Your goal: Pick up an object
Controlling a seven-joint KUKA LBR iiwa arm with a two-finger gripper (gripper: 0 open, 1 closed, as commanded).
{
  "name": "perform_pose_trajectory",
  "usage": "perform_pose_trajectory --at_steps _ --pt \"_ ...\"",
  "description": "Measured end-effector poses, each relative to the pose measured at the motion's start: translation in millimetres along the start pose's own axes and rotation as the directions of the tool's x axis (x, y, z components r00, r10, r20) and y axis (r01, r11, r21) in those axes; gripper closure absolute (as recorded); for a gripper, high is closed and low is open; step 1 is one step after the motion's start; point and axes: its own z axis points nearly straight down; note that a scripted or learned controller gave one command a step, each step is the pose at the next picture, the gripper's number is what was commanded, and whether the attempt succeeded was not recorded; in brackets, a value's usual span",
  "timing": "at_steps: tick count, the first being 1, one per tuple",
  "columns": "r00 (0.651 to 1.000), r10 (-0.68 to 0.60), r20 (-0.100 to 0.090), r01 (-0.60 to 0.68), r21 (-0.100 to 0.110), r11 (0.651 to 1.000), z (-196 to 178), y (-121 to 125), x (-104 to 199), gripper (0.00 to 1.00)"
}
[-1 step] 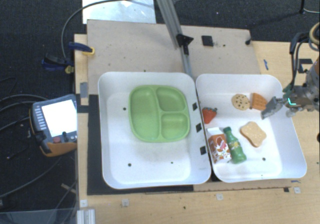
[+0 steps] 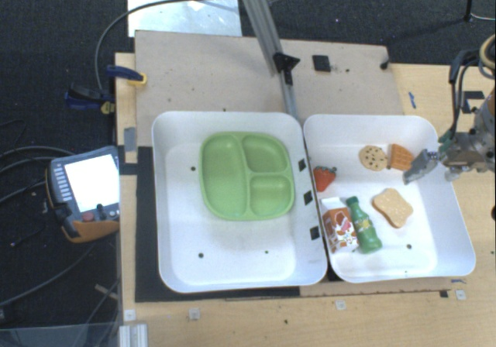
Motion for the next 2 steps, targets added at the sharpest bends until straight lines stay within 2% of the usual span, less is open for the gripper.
perform_pose_trajectory --at_steps 2 --pt "1.000 0.004 -0.001 -0.004 0.004 1.000 85 -2 0 0.00"
